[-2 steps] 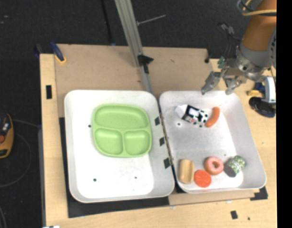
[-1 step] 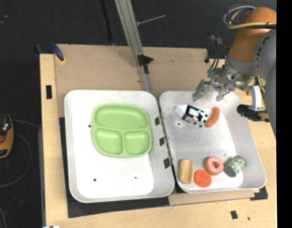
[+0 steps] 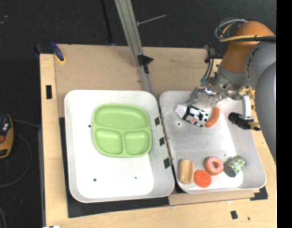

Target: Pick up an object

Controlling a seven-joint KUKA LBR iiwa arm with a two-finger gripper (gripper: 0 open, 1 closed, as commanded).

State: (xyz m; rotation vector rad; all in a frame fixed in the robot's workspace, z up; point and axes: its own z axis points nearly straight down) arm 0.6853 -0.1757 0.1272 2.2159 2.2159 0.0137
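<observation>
The claw (image 3: 203, 95) hangs low over the far end of the right bin (image 3: 241, 146), reaching in from the right under the arm's orange band. Whether it is spread or pressed together cannot be told; nothing visibly sits in it. Just in front of it, almost touching, lies a black-and-white patterned object (image 3: 193, 115), and an orange sausage-shaped piece (image 3: 212, 118) rests against that object's right side. Well apart, along the bin's near edge, lie a tan cylinder (image 3: 185, 170), a red ball (image 3: 202, 178), a pink doughnut (image 3: 213, 165) and a green-grey lump (image 3: 235, 166). The left bin (image 3: 79, 175) holds a green divided plate (image 3: 121, 130).
</observation>
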